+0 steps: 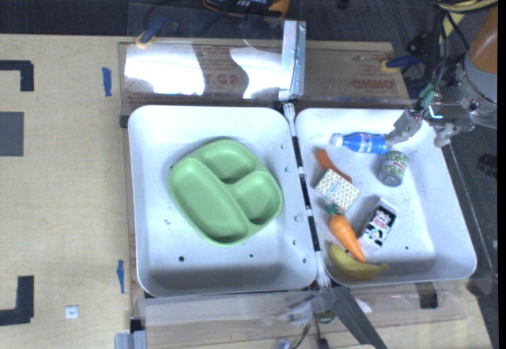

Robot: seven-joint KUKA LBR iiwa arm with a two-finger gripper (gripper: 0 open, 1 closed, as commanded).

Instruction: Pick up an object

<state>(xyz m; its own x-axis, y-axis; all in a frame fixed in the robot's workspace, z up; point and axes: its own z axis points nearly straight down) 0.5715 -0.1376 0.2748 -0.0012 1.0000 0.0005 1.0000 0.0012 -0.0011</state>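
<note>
The right bin [451, 205] holds several items. A blue bottle [360, 143] lies on its side near the back, with a small green-grey can [393, 168] just in front of its cap end. Further in are a thin orange piece [326, 162], a patterned packet [337, 191], a carrot [346, 235], a black-and-white carton [379, 226] and a banana [353, 263] at the front wall. My gripper [421, 132] hangs over the bin's back right corner, open, with nothing between its fingers. Its left finger [402, 128] is close to the bottle's cap.
A green divided plate [227, 191] lies in the left bin [150, 244]. A metal divider [292, 62] and a clear panel stand behind the bins. Cables and the arm's body crowd the right edge, beyond the right bin.
</note>
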